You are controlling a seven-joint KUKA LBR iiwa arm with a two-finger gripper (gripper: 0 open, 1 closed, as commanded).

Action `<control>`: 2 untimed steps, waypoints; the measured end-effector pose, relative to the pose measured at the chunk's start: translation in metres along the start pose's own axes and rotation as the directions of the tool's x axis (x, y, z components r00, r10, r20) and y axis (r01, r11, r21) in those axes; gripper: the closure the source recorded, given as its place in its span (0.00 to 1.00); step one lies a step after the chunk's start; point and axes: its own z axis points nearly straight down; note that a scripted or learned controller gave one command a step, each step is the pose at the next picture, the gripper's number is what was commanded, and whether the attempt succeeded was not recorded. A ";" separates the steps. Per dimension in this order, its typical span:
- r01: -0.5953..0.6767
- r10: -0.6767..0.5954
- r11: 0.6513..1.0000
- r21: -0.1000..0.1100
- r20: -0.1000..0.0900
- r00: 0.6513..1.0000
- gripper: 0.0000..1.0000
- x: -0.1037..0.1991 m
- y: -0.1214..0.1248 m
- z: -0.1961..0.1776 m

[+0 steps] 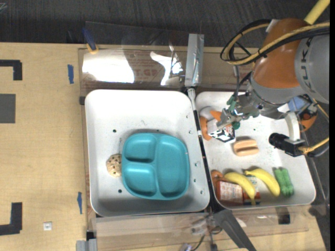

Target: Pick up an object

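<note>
The gripper (230,120) hangs low over the upper left part of the right bin (303,195). If its fingers are apart or together, I cannot tell, because they are small and mixed with the things under them.

Directly below the gripper and touching it in the view there is a small orange and white object (211,125) with a black and white patterned piece at its lower end. It lies against the left wall of this bin. I cannot tell if it is between the fingers.

Just beside the gripper, to its lower right, lies a hot dog (245,147), a tan bun with a pinkish sausage, lying flat. Further below, near the front wall, there are two yellow bananas (256,182) side by side. To the left of them lies a red can (229,191) with a label, on its side, and to the right of them a green object (285,182).

Well to the left of the gripper is the left bin (99,109). It holds a teal divided plate (156,164) with three compartments, and a speckled cookie (114,165) touching the plate's left edge.
</note>
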 end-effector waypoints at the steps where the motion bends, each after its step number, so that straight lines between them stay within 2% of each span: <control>1: -0.001 0.001 1.000 -0.002 0.002 1.000 1.00 -0.001 0.001 -0.010; 2: 0.056 -0.056 0.998 -0.002 0.001 0.998 1.00 0.057 0.025 -0.011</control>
